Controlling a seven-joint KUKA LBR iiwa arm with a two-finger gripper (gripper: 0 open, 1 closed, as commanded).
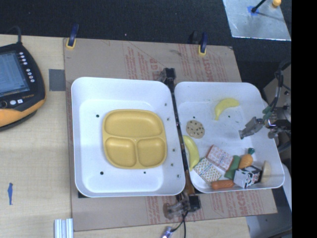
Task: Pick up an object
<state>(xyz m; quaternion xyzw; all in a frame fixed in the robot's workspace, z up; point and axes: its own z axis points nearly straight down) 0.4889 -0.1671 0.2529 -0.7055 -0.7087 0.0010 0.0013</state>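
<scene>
My gripper [250, 128] hangs over the right side of the right bin [208, 94], above bare white floor, with nothing seen in it. Left of it lie a chocolate-chip cookie [195, 128] and, farther back, a yellow banana piece [227, 105]. A yellow-green banana [191, 151] rests along the bin's left wall. Toward the front sit two patterned crackers [219, 156], a carrot [245, 160], an orange sausage [222, 184] and a black-and-white carton [246, 176].
The left bin [79, 133] holds a yellow divided plate [134, 138]. A control pendant [15, 83] lies on the bench at far left. Clamps [202, 43] pin the cardboard sheet at the back.
</scene>
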